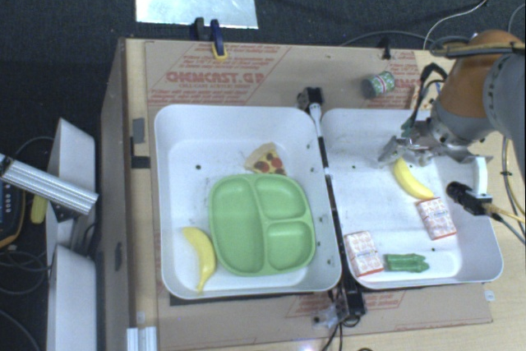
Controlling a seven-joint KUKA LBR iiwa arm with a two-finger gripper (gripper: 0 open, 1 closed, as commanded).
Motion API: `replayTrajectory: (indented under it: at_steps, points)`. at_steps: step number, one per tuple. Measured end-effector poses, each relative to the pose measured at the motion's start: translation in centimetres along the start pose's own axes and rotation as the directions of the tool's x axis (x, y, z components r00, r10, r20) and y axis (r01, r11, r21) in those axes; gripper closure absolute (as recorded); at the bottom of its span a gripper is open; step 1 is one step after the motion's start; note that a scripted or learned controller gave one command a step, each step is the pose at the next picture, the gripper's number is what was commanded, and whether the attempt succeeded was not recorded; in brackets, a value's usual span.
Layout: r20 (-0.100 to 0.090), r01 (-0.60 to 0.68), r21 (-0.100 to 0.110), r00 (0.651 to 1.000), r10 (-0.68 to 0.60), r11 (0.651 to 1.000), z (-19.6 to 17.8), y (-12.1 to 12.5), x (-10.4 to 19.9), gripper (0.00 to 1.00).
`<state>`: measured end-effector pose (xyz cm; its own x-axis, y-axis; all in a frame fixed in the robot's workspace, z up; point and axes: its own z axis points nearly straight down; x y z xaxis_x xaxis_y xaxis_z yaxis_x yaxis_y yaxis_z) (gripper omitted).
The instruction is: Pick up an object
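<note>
The tabletop [205, 66] is a brown printed board carrying two shallow white bins side by side. The left bin [177, 144] holds a green divided plate [261, 224] at its centre, with a toy pizza slice [265, 159] just beyond the plate's 12 o'clock edge and a yellow banana [200, 256] lying against the plate's 8 o'clock side.

The grey arm [485, 90] with its orange band enters from 3 o'clock and bends down over the right bin [353, 136]. Its hand [400, 150] sits low over the bin's upper half; whether it is released or clenched cannot be told from this slant, and nothing is seen between its tips.

A second yellow banana [412, 179] lies on the floor of the right bin just at 5 o'clock of the hand, its near end close under the hand, the fruit running away toward 4 o'clock. Further toward 5 o'clock lies a small red-and-white packet [435, 219]. Near the bin's 6 o'clock wall rest another red-and-white packet [362, 251] and, just beside it at 3 o'clock, a green toy vegetable [406, 262].

Outside the bins, at 12 o'clock of the right bin, a small tin can [380, 84] lies on the tabletop.
</note>
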<state>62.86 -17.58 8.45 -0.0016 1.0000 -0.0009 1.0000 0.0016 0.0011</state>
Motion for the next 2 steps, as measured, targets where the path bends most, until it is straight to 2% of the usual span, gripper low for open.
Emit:
replayTrajectory:
  at_steps: [1, 2]
  points:
    - [0.001, 0.001, -0.004, 1.000, -0.001, 1.000, -1.1, 0.1, 0.0, 1.00]
    - [-0.002, 0.003, -0.004, 1.000, -0.003, 1.000, -6.6, 3.2, 6.4, 1.00]
